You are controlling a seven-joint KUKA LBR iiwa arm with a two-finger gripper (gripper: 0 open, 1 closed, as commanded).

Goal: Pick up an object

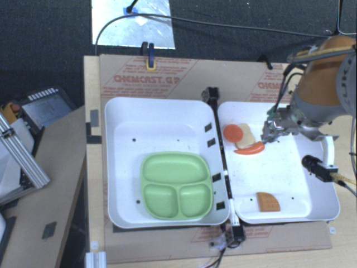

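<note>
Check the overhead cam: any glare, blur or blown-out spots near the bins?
Camera view: bin walls nearly blown out white, glare on the metal sheet at top; green tray and red pepper sharp enough; tool slightly soft, casting little shadow; dark floor underexposed.

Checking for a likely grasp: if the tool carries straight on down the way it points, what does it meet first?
Probably the red curved piece by the tool, next to the orange round piece; depth is unclear, so it might reach the right bin floor instead.
</note>
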